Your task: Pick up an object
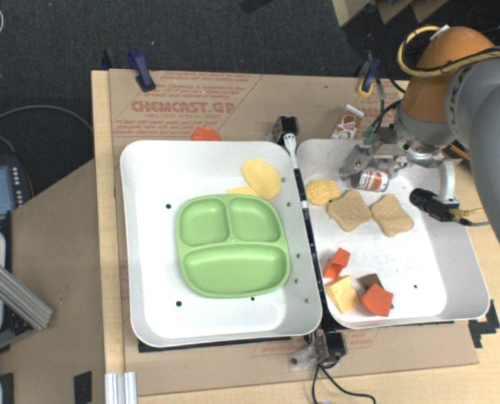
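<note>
Camera view: jaws (361,165) (state unclear) hang over a small can (373,180) in the right bin (452,284).

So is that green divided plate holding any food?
Empty. All three compartments of the green plate show bare green; the yellow piece lies beside it in the left bin.

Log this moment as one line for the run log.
end effector: low in right bin, far end | at: small can | grip: unclear | green tray: left bin | nearby: toast pieces
</note>
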`<state>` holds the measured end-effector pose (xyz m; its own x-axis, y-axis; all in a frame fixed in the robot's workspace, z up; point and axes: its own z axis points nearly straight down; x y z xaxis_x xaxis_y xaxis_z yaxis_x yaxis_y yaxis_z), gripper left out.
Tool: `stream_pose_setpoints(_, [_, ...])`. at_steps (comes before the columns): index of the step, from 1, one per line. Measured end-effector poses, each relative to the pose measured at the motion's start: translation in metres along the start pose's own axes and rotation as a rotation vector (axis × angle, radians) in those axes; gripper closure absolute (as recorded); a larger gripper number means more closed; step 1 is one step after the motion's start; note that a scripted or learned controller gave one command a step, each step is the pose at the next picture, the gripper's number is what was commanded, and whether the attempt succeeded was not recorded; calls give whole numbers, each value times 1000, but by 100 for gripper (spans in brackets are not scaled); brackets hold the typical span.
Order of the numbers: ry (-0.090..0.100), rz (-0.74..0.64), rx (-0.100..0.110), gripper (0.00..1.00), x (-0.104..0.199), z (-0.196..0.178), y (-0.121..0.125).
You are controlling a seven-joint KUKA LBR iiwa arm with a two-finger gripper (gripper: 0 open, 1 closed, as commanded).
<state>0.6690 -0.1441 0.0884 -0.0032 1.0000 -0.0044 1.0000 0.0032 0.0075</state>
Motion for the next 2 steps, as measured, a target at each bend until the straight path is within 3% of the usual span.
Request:
stream_pose_setpoints(1, [1, 1, 0, 100, 0, -10, 0])
stream_pose_setpoints(2, [9, -3, 8, 100, 79, -110, -66])
